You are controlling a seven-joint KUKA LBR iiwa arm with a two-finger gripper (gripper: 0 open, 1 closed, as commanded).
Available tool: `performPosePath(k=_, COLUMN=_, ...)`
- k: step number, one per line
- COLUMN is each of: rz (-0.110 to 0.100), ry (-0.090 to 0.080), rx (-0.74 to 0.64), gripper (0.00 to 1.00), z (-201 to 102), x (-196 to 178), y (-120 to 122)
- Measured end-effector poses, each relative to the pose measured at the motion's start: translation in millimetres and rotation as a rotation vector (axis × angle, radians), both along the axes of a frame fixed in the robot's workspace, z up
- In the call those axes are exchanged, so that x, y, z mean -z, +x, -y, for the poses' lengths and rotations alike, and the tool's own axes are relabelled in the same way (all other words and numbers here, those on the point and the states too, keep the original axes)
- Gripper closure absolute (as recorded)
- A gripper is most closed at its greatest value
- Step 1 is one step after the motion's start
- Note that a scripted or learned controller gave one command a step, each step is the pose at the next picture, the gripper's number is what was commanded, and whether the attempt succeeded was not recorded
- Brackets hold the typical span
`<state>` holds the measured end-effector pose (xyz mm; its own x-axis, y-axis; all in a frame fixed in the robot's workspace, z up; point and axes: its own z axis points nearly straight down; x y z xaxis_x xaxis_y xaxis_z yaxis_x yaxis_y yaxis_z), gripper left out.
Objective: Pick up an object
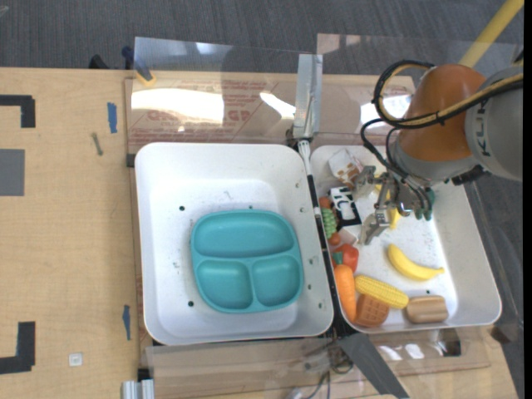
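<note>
The gripper (384, 217) hangs over the middle of the right bin (475, 260), reaching in from that bin's right side under the orange band (440, 110) of the arm. Its fingers (376, 225) point down and slightly toward the bin's left wall; they look a little parted, and nothing shows between them, so no object is held yet.

The toy food lies lower in the same bin. A banana (413, 264) rests just below the fingertips, apart from them. A corn cob (381, 290) and a brown bread roll (426, 308) sit near the bin's near edge, with a carrot (345, 292) along the left wall and a waffle-like piece (371, 312) beside it. Small cluttered items fill the far left corner.

The left bin (162, 181) carries a teal divided plate (246, 258).

The pick is judged to be at its start: approach made, with descent, closing and lifting all left to do.
</note>
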<state>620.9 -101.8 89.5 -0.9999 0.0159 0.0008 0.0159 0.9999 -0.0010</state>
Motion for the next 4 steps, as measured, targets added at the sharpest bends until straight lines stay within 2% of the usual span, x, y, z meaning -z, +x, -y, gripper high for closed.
performPosePath(k=1, rz=0.011, ry=0.0, rx=0.101, gripper=0.0, z=1.0, x=0.1, y=-90.6)
performPosePath(k=2, rz=-0.001, ry=-0.001, rx=0.178, gripper=0.0, z=-5.6, x=0.4, y=-5.7)
performPosePath(k=3, rz=-0.088, ry=-0.003, rx=0.312, gripper=0.0, z=-4.3, x=-1.4, y=19.8)
performPosePath(k=4, rz=0.01, ry=0.001, rx=0.338, gripper=0.0, z=-4.8, x=0.4, y=-32.1)
